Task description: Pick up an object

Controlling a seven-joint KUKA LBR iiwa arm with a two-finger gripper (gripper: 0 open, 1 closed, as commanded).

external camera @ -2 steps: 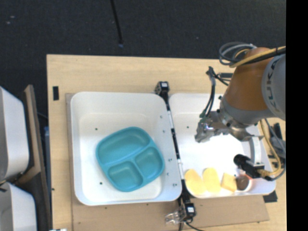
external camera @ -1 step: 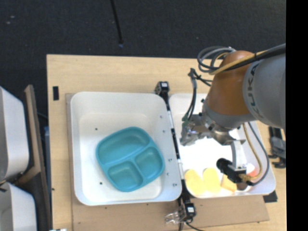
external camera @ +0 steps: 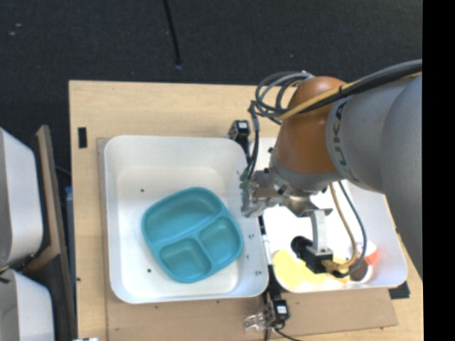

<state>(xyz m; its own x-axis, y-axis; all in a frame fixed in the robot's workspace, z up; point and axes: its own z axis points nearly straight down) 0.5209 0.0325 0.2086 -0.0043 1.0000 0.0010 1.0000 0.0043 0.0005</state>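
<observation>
step: approach, nothing lifted | tool (external camera: 252, 199) hung at the right wall of the left bin (external camera: 121, 190), open or closed: could not tell | teal divided plate (external camera: 190, 234) lay in left bin | next: probably shift left, descend onto plate rim

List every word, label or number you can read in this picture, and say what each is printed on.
"KUKA": dark letters running sideways on the grey arm beside its orange band; only "UK" is clear, the rest is blurred.
Blue divided tray: no text.
Left white bin: no text.
Small black fitting at the bin corner: too small to read.
</observation>
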